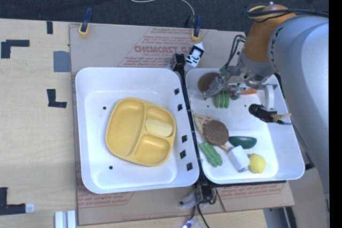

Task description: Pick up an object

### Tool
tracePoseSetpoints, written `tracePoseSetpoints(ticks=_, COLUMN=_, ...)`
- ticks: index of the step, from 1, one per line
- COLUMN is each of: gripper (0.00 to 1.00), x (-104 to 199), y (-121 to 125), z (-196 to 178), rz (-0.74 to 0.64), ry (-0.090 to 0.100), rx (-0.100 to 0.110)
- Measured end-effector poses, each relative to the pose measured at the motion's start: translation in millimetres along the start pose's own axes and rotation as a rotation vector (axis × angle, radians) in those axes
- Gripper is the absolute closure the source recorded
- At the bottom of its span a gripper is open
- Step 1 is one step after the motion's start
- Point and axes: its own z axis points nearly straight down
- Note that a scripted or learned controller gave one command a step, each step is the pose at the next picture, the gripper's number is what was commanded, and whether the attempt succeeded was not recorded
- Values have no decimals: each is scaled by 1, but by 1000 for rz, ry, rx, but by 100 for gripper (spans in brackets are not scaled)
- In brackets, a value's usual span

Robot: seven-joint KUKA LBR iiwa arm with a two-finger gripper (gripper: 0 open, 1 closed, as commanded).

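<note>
My gripper (223,85) reaches down into the far part of the right bin (291,157). Just below it lies a green ribbed vegetable (222,99), close to or touching the gripper; whether it is gripped is hidden. A brown round piece (206,81) sits right beside the gripper on its left. A small orange piece (249,92) peeks out on its right. Nearer in the same bin lie a brown round disc (216,132), a green bean pod (210,153), a dark green piece (243,141), a white block (239,158) and a yellow lemon (257,163).
The left bin (91,115) holds a yellow divided plate (140,131). A row of black clips runs along the wall between the two bins (183,115). The grey arm (304,77) fills the right side above the right bin.
</note>
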Motion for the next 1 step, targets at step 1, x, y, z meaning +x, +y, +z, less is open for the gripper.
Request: tracePoseSetpoints(ticks=1, gripper=100, x=-2, y=-1, z=-7, rz=-2, ry=-6, rx=1)
